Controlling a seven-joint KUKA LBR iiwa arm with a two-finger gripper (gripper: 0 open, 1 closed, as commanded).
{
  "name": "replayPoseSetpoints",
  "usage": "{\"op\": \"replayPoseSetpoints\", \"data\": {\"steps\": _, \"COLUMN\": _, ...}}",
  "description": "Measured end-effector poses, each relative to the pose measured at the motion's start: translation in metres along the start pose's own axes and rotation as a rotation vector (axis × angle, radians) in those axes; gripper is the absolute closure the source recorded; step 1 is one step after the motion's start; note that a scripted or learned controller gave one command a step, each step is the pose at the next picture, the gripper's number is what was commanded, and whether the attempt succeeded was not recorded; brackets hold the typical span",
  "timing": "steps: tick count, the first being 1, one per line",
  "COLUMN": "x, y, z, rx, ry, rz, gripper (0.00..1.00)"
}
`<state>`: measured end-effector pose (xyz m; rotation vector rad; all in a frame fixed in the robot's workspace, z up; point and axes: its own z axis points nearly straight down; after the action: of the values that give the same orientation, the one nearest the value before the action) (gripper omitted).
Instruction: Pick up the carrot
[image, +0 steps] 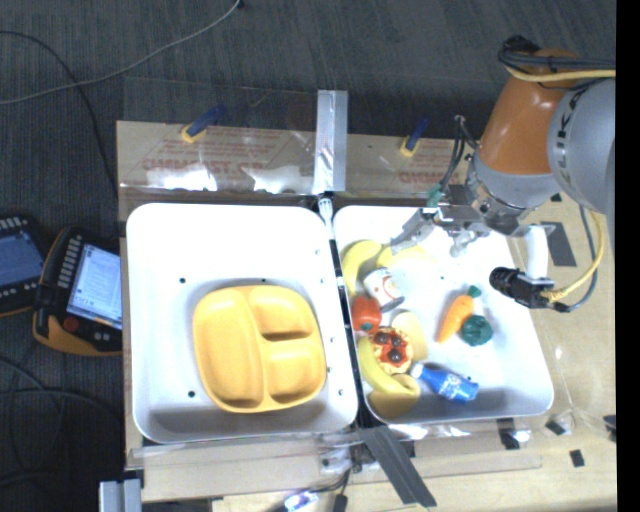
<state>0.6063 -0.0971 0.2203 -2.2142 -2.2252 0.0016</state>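
Observation:
The carrot (454, 314) is orange with a small green top and lies tilted in the middle of the right bin (520, 395). My gripper (436, 240) hangs over the far part of that bin, above and a little left of the carrot and apart from it. It is open, with one finger (408, 234) slanting left and the other (462, 243) pointing down. Nothing is between them.
A teal toy (476, 330) touches the carrot's right side. Left of it lie a yellow banana (360, 262), a red tomato (366, 313), a topped pastry piece (394, 345) and a blue item (447, 383). The left bin (160, 260) holds a yellow divided plate (260, 348).

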Motion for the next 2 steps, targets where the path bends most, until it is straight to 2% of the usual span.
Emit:
{"op": "replayPoseSetpoints", "data": {"steps": 1, "x": 0.002, "y": -0.016, "z": 0.046, "rx": -0.001, "ry": -0.001, "rz": -0.109, "gripper": 0.0}}
{"op": "replayPoseSetpoints", "data": {"steps": 2, "x": -0.057, "y": -0.103, "z": -0.123, "rx": -0.003, "ry": -0.004, "rz": -0.124, "gripper": 0.0}}
